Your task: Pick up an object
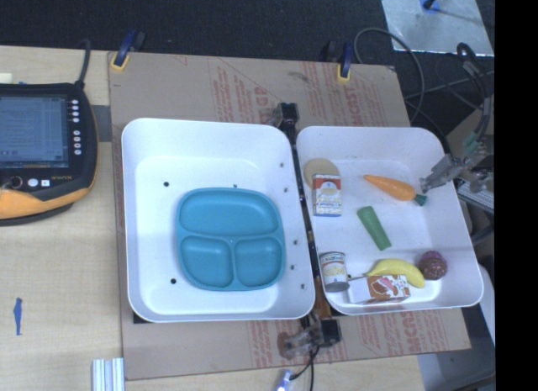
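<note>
Right bin (380, 139): open floor at centre and back. Carrot (389, 186) and green block (373, 226) cross the middle; can (334, 270), banana (398, 272), box (380, 289) crowd the front wall.

Teach pendant (40, 150) left of cardboard sheet (252, 87).

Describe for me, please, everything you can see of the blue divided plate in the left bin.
The blue divided plate is a rounded rectangle of light blue, smooth, plastic-looking material. It has three compartments: one wide one across the far side and two smaller ones side by side nearer the camera. It lies flat and right way up on the floor of the left bin, roughly central, clear of the walls. Nothing lies in it, and nothing else touches it.
</note>
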{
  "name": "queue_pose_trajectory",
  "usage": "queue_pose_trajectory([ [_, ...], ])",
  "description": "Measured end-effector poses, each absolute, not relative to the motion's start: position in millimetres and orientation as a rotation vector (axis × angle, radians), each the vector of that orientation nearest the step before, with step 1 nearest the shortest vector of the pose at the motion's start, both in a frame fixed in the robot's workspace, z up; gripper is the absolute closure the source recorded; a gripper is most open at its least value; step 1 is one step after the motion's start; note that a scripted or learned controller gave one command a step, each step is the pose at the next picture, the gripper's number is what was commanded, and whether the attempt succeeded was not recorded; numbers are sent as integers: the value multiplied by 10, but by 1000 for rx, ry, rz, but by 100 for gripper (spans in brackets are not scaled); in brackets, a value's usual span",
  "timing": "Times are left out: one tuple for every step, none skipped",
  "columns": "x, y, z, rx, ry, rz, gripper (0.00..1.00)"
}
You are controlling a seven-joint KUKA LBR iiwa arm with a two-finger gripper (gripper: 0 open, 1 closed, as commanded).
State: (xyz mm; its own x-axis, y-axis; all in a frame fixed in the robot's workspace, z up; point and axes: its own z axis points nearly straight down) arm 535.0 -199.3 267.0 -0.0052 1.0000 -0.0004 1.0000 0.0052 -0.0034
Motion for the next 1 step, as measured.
queue_pose_trajectory([
  [5616,-1737,1520,-2211,-2227,7,0],
])
